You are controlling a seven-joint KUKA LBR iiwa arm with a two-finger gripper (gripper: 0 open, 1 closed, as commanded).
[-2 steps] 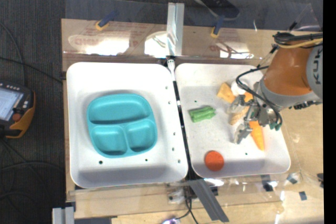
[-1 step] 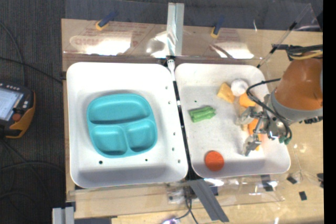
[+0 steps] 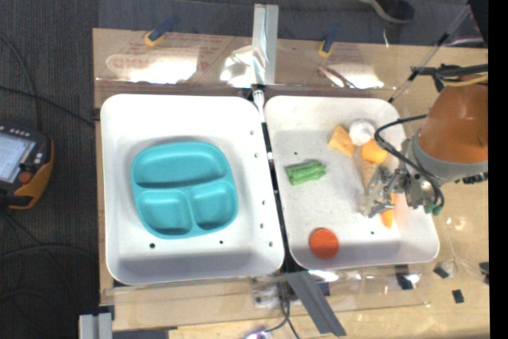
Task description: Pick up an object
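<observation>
Two white bins sit side by side on your bench (image 3: pixel 182 63). The left bin (image 3: pixel 119 250) holds a teal divided tray (image 3: pixel 185 188). In the right bin (image 3: pixel 317 127) you see a green piece (image 3: pixel 305 171), a red ball (image 3: pixel 324 242), and a yellow-orange wedge (image 3: pixel 342 141) beside a small white object (image 3: pixel 362 129). The arm (image 3: pixel 452 131) bends in from the right, its claw (image 3: pixel 379 198) low at the bin's right side near an orange piece (image 3: pixel 386 218); you cannot tell its grip. Dark carpet (image 3: pixel 48 12) surrounds the bench.
</observation>
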